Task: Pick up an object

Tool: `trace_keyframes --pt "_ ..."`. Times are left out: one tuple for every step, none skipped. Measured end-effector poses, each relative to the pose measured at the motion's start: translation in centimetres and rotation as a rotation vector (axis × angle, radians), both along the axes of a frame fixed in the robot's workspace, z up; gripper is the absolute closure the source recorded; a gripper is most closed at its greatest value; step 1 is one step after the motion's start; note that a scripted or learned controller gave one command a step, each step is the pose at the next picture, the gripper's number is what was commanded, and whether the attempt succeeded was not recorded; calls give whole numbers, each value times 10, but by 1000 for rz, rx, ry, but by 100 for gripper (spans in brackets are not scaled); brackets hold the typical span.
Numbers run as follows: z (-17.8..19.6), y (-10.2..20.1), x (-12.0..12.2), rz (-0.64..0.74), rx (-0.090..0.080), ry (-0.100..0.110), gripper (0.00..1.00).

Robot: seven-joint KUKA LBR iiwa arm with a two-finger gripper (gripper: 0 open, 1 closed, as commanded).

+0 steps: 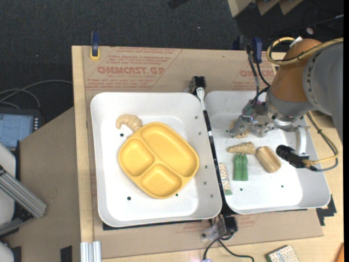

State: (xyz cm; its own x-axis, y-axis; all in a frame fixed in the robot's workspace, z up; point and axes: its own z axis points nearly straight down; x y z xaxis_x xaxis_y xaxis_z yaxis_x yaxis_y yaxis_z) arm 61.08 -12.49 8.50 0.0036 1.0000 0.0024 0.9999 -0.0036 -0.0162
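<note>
Nothing lifted yet: gripper (pixel 252 119) sits low at right bin's (pixel 313 198) far edge, over a tan item (pixel 238 125); grasp state unclear. Cone (pixel 241 147), green block (pixel 240 166), cork cylinder (pixel 268 159) lie mid-bin.

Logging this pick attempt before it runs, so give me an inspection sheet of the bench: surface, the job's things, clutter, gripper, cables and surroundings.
Surface: brown board bearing left bin and right bin.
Job's things: right bin holds green piece, tan cylinder, ridged beige piece; left bin holds yellow divided plate and croissant-shaped piece.
Clutter: striped strip between bins.
Gripper: gripper low over right bin's far part.
Cables: black and yellow leads at arm.
Surroundings: dark floor.
</note>
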Motion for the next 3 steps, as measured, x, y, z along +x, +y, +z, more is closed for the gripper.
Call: trace_keyframes --pt "-1 17 -99 1 0 -7 0" --pt "10 15 -94 1 -5 -20 100" --pt "10 15 -94 1 -5 -19 0"
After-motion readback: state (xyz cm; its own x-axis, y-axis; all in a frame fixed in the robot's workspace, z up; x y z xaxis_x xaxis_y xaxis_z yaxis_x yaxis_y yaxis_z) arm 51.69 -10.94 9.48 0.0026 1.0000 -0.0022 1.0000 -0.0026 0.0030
